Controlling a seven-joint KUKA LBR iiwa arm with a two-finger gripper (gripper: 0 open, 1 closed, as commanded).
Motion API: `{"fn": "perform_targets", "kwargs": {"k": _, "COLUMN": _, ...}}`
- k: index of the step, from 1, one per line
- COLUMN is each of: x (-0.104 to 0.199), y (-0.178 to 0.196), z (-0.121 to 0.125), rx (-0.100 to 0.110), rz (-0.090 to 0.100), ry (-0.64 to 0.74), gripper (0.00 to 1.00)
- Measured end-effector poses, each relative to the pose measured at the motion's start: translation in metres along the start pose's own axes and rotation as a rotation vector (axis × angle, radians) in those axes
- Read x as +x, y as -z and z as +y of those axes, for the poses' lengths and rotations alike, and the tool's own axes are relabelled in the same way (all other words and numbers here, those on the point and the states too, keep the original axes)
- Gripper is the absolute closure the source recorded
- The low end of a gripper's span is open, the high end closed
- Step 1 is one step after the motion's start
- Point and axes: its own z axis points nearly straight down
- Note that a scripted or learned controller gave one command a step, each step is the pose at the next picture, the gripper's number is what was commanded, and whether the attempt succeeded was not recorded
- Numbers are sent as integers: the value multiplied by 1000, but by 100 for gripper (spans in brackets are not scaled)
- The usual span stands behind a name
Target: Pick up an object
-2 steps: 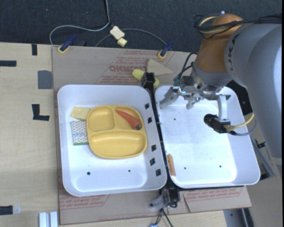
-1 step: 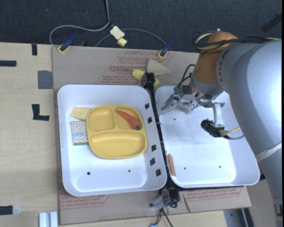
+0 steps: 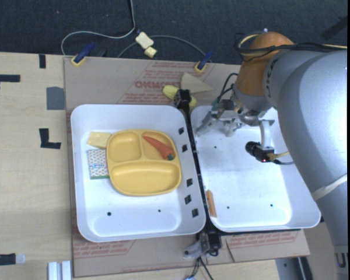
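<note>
Claw (image 3: 226, 120): positioned at right bin's (image 3: 251, 209) twelve o'clock edge; grip state cannot be told. Step judged: approach. Yellow divided tray (image 3: 143, 168), red pepper (image 3: 159, 146) remain ungrasped; traverse toward nine o'clock is required.

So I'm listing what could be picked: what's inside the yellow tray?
A red, carrot-like piece lies in the yellow tray's upper right compartment; the other two show bare. Anything under the tray is hidden.

One fixed camera above the bench (image 3: 23, 156); looks down aslant on both bins (image 3: 84, 214).
</note>
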Motion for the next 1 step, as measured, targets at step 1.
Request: {"fn": "perform_targets", "kwargs": {"k": 1, "x": 44, "y": 106, "z": -37, "rx": -12, "rz": 5, "ry": 3, "gripper": 0}}
